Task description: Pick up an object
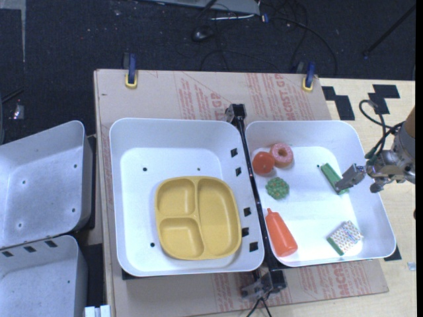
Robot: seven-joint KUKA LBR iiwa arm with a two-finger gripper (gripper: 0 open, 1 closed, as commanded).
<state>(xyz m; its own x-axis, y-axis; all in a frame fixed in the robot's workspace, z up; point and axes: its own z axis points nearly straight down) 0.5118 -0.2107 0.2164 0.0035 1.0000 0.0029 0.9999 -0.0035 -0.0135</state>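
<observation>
Left bin (125, 197): we find a yellow divided tray (197, 216) lying toward its front edge. Right bin (310, 129): along its left edge sit a red ball (263, 162) touching a pink ring (282, 154), a green ball (277, 188) just below them, and an orange bottle (280, 232) with its long axis running toward the front edge. A green bar (329, 175) lies near the right edge, its long axis slanting back-left to front-right; a patterned block (346, 237) occupies the front right corner. The gripper (349, 178) hovers at the right edge, touching or just beside the bar's near end; we cannot tell how its jaws stand. We judge the bar the nearest candidate, with open floor toward the bin's centre.
</observation>
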